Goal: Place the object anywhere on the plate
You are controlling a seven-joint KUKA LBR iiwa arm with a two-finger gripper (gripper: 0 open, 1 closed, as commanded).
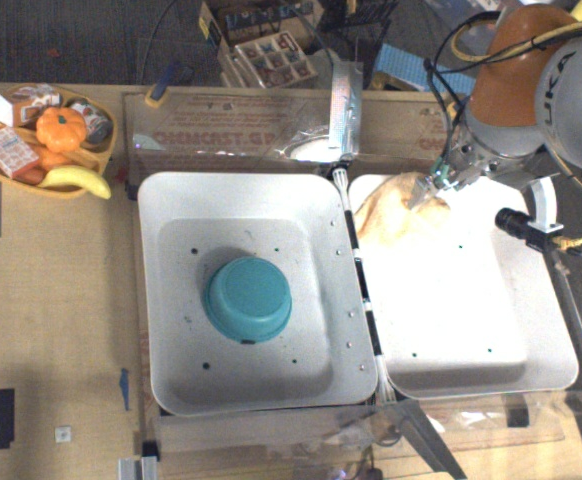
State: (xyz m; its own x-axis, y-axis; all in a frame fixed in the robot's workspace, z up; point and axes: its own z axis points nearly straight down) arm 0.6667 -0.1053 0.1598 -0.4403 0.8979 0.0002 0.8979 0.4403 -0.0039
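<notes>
A round teal plate (250, 298) lies in the middle of the left white bin (171, 218). A pale tan and cream object (389, 214), soft-edged and blurred, sits at the far left corner of the right white bin (491, 308), close to the divider between the bins. My gripper (431, 192) comes down from the upper right and its tip meets the object's upper right edge. The arm's grey body and orange band (516, 38) hang above the right bin's far edge. The plate is about a bin's half-width to the left of the gripper.
A wooden bowl with fruit and small boxes (46, 148) stands on the bench at the far left. Crinkled clear plastic (241, 133) lies behind the bins. A black cylindrical fitting (516, 222) and cables sit at the right bin's right side.
</notes>
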